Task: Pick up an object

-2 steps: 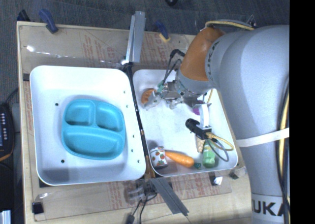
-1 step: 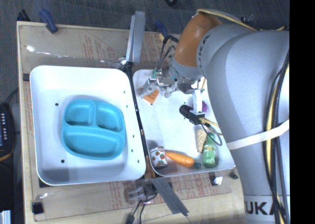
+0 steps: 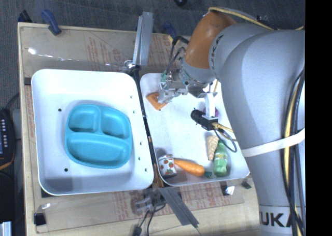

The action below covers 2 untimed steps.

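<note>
My gripper (image 3: 166, 93) is low in the far left corner of the right bin (image 3: 179, 131). A small orange piece (image 3: 154, 100) lies just to its left and touches or nearly touches the gripper's tip; I cannot tell whether it is gripped. Along the near wall of the same bin lie an orange carrot (image 3: 190, 167), a small patterned cup (image 3: 166, 165), a green bottle (image 3: 221, 161) and a tan cone (image 3: 211, 146). The arm covers the right part of this bin.
The left bin (image 3: 46, 126) holds a blue divided plate (image 3: 98, 135) in its middle. A raised divider (image 3: 144, 126) where the bin rims meet separates the two bins. A metal bar (image 3: 142, 38) stands behind them.
</note>
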Available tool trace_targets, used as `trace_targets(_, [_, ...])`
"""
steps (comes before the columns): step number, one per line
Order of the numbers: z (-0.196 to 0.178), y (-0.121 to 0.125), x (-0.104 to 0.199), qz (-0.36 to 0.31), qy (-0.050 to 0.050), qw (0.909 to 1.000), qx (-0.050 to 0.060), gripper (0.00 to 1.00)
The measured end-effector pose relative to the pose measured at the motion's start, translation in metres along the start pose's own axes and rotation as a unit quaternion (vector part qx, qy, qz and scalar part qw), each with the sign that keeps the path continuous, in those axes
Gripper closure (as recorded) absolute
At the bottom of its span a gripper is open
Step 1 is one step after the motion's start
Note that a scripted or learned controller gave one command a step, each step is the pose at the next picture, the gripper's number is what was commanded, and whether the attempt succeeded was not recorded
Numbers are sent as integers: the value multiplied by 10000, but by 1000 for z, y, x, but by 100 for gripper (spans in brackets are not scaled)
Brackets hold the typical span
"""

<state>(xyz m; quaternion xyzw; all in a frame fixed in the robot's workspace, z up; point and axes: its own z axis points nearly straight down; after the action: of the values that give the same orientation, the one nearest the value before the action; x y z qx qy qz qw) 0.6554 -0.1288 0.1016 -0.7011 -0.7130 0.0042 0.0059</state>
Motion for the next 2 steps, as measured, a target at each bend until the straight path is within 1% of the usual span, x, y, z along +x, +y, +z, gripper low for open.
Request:
trace_targets(1, [0, 0, 0, -6, 2, 10000, 2, 0])
trace_targets(2, [11, -117, 13, 76, -38, 9999, -63, 0])
